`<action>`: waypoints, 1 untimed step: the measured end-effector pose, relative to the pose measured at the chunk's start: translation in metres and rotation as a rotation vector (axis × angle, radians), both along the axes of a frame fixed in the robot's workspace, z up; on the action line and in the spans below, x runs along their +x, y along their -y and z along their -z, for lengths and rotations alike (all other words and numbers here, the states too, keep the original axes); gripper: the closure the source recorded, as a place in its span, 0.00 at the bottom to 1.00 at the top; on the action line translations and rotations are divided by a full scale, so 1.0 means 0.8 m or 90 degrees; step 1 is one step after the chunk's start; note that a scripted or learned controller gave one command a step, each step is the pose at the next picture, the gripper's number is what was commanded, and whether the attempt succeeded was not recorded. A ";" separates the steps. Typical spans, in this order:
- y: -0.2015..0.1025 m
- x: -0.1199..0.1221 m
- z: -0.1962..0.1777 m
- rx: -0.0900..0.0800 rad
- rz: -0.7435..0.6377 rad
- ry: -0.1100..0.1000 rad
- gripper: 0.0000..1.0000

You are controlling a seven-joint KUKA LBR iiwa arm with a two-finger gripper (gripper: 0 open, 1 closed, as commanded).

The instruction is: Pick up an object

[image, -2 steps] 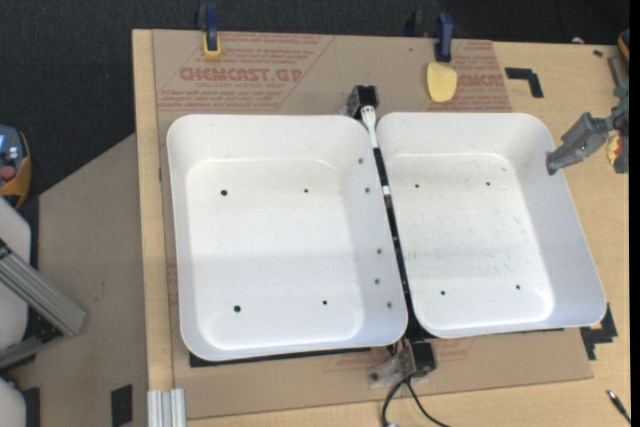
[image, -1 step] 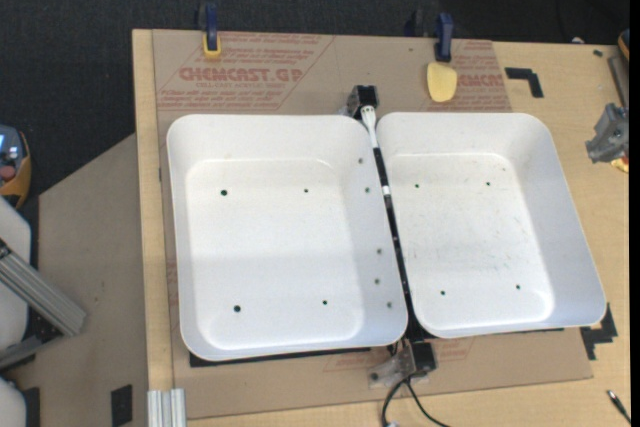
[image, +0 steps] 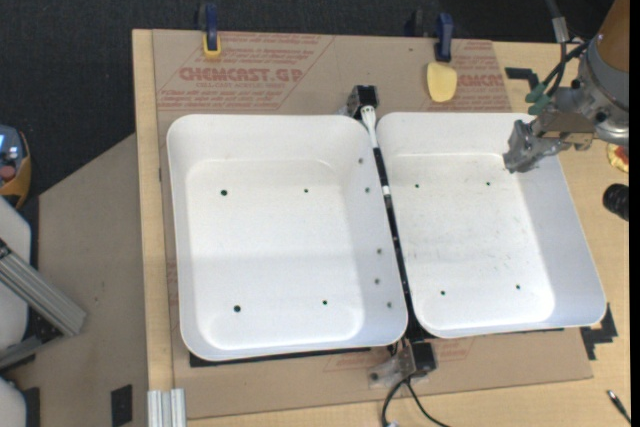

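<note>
My gripper [image: 522,155] hangs over the far right part of the right white bin [image: 560,215], near its back edge. Its metal tip points down and to the left. No object shows between the tips. The right bin's floor shows dark specks and smudges. The left white bin [image: 190,215] shows a few small dark dots on its floor. A small yellow object [image: 441,81] lies outside the bins on the brown board, behind the right bin's far left corner.
Two blue clamps [image: 209,21] [image: 443,33] hold the brown board [image: 250,70] at its back edge. A black strip [image: 385,195] runs between the two bins. Cables [image: 556,65] hang by the arm at the right. Metal framing [image: 40,295] stands at the far left.
</note>
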State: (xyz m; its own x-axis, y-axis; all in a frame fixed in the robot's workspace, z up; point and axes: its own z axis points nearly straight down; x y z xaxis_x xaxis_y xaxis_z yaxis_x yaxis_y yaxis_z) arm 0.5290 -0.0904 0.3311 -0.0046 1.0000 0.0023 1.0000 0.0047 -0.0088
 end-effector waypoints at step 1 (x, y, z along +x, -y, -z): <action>-0.088 0.008 0.085 0.000 -0.001 0.000 1.00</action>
State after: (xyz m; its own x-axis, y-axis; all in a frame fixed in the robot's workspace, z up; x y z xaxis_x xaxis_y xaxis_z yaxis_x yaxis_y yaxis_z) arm 0.5354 -0.0202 0.2634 -0.0067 1.0000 0.0030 0.9999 0.0067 -0.0084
